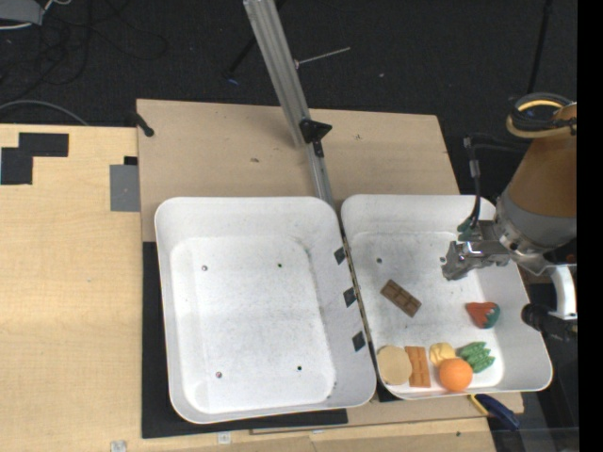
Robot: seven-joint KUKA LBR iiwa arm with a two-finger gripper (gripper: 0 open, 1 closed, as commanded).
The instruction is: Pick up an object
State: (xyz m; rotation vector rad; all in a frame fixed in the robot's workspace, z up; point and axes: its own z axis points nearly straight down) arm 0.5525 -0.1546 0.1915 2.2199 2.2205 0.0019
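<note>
Two white bins sit side by side — the left bin (250,304) and the right bin (415,229). The arm (542,191) reaches over the right bin's far side; its gripper (459,260) hangs above bare floor, grasping nothing, its aperture impossible to tell. Along the near edge lie a bread slice (395,364), an orange (455,375), a green vegetable (477,355) — farther in, a brown bar (400,298) and a red piece (483,314).

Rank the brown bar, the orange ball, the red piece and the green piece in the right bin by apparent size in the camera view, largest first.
1. Brown bar, the longest.
2. Orange ball.
3. Green piece and red piece: these look about alike, so I won't rank one above the other.
All lie in the right bin.
</note>
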